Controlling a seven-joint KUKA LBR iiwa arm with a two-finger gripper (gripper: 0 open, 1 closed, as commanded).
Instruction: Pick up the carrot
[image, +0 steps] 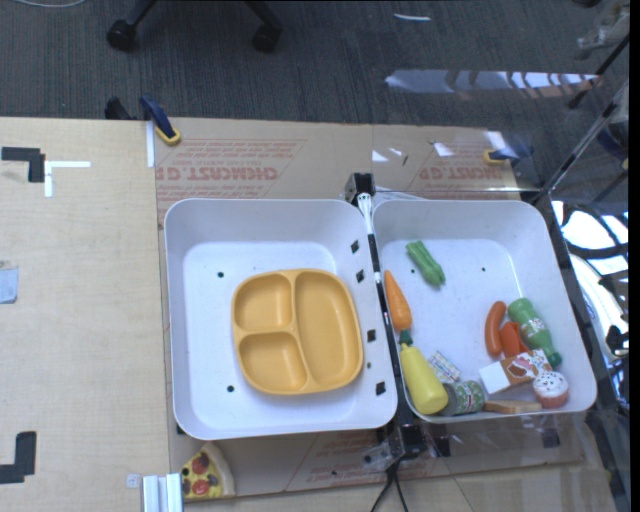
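The carrot (397, 301) is orange with a small green top. It lies in the right bin (470, 228) close against that bin's left wall, pointing away from me. Just below it stands a yellow bottle (421, 380), nearly touching the carrot's green end.
A green pepper (425, 263) lies in the upper middle of the right bin. Several toy foods crowd its lower right corner: a red sausage (494, 329), a green bottle (533, 331), a can (463, 397), a cupcake (549, 387). The left bin (200, 240) holds a yellow divided plate (297, 331).
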